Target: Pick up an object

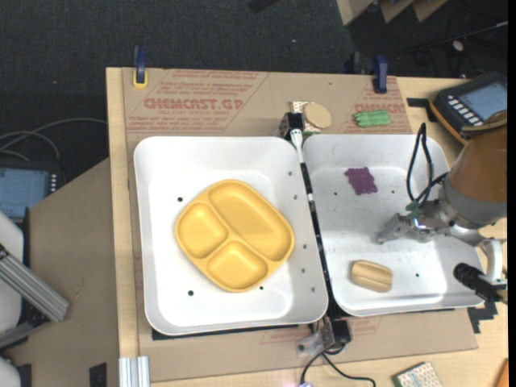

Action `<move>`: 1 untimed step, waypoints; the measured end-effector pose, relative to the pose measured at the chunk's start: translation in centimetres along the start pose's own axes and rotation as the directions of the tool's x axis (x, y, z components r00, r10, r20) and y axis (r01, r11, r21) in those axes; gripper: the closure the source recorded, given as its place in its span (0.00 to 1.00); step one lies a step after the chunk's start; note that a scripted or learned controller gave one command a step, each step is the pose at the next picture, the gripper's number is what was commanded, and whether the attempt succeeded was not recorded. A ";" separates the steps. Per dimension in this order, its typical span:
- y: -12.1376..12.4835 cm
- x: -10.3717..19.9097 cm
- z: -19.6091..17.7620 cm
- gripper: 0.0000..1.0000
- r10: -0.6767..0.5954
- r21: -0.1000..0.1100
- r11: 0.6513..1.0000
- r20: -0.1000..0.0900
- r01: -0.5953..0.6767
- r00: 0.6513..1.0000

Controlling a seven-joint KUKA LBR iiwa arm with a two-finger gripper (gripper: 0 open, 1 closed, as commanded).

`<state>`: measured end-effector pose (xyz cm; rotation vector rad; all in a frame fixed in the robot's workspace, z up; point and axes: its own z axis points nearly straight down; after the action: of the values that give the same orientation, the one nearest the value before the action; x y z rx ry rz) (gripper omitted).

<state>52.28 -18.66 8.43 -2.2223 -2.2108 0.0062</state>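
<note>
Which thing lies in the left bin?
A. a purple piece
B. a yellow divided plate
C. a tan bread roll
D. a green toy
B: the yellow plate lies in the left bin, while the purple piece and the roll lie in the right bin.

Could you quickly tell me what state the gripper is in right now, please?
Gripper: low in the right bin, between the purple piece and the tan block; open or shut cannot be told.

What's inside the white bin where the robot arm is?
The right bin holds a purple object, a tan block and the end effector. Whatever lies under the arm is hidden.
</note>
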 end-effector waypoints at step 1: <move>6.1 7.8 -0.1 0.00 -0.014 -0.014 1.000 0.000 0.014 1.000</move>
<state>58.45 -10.91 8.49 -2.2136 -2.2334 -0.0089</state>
